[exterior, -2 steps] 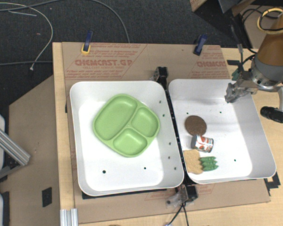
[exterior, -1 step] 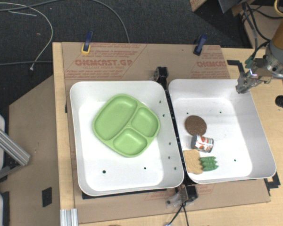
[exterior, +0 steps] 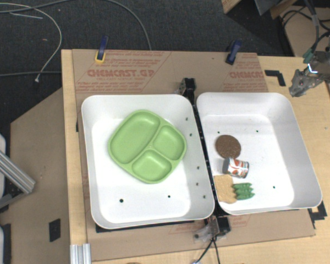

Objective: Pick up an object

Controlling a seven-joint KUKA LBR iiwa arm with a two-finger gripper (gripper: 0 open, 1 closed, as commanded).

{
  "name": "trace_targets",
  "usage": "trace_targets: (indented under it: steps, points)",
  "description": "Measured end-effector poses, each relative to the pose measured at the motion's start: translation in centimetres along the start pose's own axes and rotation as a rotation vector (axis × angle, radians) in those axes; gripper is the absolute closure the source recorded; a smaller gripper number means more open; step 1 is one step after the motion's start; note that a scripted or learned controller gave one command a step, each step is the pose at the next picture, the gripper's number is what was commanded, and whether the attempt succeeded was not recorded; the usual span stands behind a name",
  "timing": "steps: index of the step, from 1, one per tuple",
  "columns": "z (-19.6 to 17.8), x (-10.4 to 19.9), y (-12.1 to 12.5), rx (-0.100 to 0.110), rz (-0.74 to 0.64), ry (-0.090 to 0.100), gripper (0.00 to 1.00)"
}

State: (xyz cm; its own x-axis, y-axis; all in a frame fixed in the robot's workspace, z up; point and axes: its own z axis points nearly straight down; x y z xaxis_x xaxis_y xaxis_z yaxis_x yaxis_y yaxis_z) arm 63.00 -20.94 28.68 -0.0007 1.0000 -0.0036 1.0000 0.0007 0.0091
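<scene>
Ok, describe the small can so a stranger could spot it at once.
Look in the right bin, at the cluster of small things near its left wall. The can lies on its side just below the brown disc and above the green toy. It alone is white with orange-red markings.

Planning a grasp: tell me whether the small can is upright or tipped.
Tipped: the can lies on its side in the right bin, its printed side wall facing up.
</scene>
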Motion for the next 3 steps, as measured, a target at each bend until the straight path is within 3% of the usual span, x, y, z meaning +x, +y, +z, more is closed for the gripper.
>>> trace_targets:
  steps: [1,2,3]
  points:
    - [1.5,4.6,-2.1,0.013,-0.002,0.006,1.0]
    - [1.7,10.5,-3.2,0.012,-0.006,0.007,1.0]
    - [2.8,15.1,-5.9,0.013,-0.004,0.007,1.0]
